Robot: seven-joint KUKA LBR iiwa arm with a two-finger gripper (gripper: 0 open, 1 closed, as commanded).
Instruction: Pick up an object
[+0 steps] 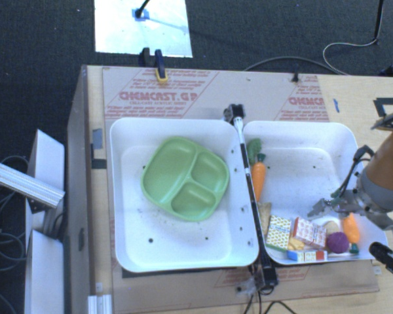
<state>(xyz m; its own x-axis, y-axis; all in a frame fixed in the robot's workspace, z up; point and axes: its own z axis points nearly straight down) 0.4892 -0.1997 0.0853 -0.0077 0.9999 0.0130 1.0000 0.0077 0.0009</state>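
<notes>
Left shallow white bin (131, 241): one green three-compartment plastic plate (185, 178) near its centre; right shallow white bin (301, 136): orange toy carrot (257, 179) along its left wall, flat printed cartons (295, 234) at the near edge, purple round toy (337, 242) just right of them.

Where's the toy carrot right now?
The toy carrot lies in the right bin, against its left wall beside the divider, above the small boxes.

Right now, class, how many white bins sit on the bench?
2: the left bin holds a green divided plate; the right bin holds a toy carrot and other small items.
</notes>
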